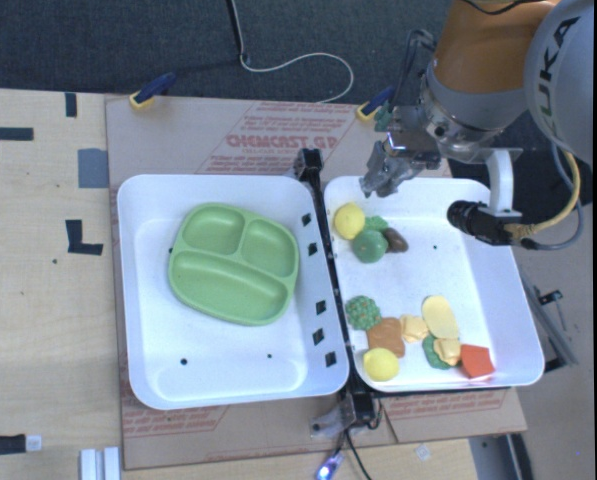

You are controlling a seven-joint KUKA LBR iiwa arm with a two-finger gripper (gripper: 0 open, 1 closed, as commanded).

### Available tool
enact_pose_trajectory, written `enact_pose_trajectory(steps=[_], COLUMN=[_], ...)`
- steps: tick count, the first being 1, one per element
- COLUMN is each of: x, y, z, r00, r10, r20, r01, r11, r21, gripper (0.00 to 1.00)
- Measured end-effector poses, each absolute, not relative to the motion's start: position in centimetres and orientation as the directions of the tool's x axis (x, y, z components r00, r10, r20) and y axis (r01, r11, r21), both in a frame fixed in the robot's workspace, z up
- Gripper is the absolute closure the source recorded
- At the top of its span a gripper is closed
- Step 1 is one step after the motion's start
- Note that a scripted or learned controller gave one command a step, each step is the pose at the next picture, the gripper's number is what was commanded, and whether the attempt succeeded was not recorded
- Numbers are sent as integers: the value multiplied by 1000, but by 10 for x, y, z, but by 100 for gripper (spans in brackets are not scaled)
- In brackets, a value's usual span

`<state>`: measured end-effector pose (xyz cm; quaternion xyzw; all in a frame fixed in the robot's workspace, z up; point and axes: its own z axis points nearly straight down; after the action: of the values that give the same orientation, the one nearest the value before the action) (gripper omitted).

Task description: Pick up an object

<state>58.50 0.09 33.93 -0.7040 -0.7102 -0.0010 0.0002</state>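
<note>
White plastic makes up both shallow bins on the table (38, 268), which is light wood with a sheet of printed cardboard (268, 138) under the bins. The left bin (143, 368) holds a pale green divided plate (235, 263) with three compartments, lying a little tilted toward the bin's far right part. The right bin (508, 308) holds small toy foods in two clusters. Near its far left corner sit a yellow ball-like piece (349, 220), a dark green round piece (370, 247) touching it, and a brown piece (395, 239) just beside that. Along the near edge lie a bumpy green broccoli-like piece (362, 312), an orange-brown piece (385, 334), a second yellow round piece (381, 365), a pale yellow oval piece (439, 315), a small green piece (438, 353) and a red-orange block (477, 360), most of them touching or close together. The grey arm with its orange band (488, 28) reaches in from the right, and its gripper (380, 182) hangs over the far left corner of the right bin, just above and beyond the yellow ball-like piece. The fingers look dark and close together at the tip, but whether they are spread or pressed shut cannot be told, and nothing is seen between them. A thin cable (278, 63) loops on the dark floor beyond the table.
</note>
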Motion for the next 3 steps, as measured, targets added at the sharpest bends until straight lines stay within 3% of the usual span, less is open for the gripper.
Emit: enact_pose_trajectory(steps=[1, 2, 3], x=[595, 552, 573], y=[45, 37, 132], z=[412, 282, 398], r00=[-7, 1, -12], r10=[1000, 1000, 1000], r20=[0, -2, 3], r01=[1000, 1000, 1000], r11=[7, -1, 12], r21=[3, -22, 7], gripper=[100, 100, 100])
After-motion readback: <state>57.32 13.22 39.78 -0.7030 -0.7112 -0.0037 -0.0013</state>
